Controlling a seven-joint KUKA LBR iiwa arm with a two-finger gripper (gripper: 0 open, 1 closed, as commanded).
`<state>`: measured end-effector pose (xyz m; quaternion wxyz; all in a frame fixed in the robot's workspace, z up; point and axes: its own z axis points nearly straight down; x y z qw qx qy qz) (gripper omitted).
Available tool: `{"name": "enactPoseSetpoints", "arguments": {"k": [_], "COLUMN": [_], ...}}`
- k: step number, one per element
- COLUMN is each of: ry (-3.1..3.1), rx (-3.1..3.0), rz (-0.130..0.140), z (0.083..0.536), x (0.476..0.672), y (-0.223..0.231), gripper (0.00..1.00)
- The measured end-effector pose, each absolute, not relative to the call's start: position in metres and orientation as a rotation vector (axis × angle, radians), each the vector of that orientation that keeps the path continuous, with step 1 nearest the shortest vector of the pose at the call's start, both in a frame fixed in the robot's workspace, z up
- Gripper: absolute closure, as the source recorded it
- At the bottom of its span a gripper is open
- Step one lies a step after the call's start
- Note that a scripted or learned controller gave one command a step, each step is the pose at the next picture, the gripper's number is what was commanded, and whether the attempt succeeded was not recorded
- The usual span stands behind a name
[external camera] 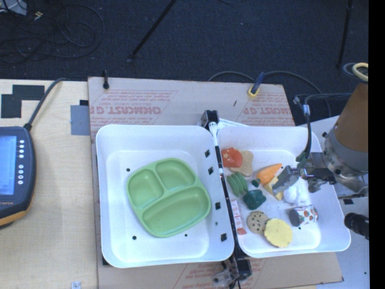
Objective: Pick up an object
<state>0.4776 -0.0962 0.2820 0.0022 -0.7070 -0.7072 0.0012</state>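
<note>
Two white bins side by side on a cardboard sheet, with the green divided plate [169,195] as landmark, lying alone in the left bin [114,161]. Right of the plate, past the centre divider, the right bin [334,239] crowded with small toy food. Reaching in from far right of the plate, the grey arm [352,131] with its orange band, wrist low over that bin's right half. Gripper [290,184] down among the items, well right of the plate; cannot tell how wide the jaws stand, and nothing seen clamped in them.

No set target, so any toy counts. Closest candidate: a white lump [297,192] just beside the gripper. Beyond it from the plate, a small patterned cup [307,214]. Nearer the plate: a yellow round piece [278,232], a cookie [257,221], a dark green piece [254,198], a ribbed green one [237,182], a red tomato [231,158] and an orange wedge [269,173].

Likely step: settling onto a piece to grasp. Best done by centring over one item only, probably the white lump, coming straight down, closing squarely across its narrow side, and lifting slowly. Worth avoiding the wedge close alongside, since a nudge could spoil the grip.
</note>
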Motion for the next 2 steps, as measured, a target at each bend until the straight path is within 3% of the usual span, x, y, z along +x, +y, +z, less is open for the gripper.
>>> {"name": "enactPoseSetpoints", "arguments": {"k": [1, 2], "ry": [-2.217, -2.225], "rx": [-2.214, -2.221], "rz": [0.008, -0.004], "z": [0.181, 0.087], "x": [0.526, 0.566], "y": [-0.078, -0.083], "gripper": [0.0, 0.0]}}
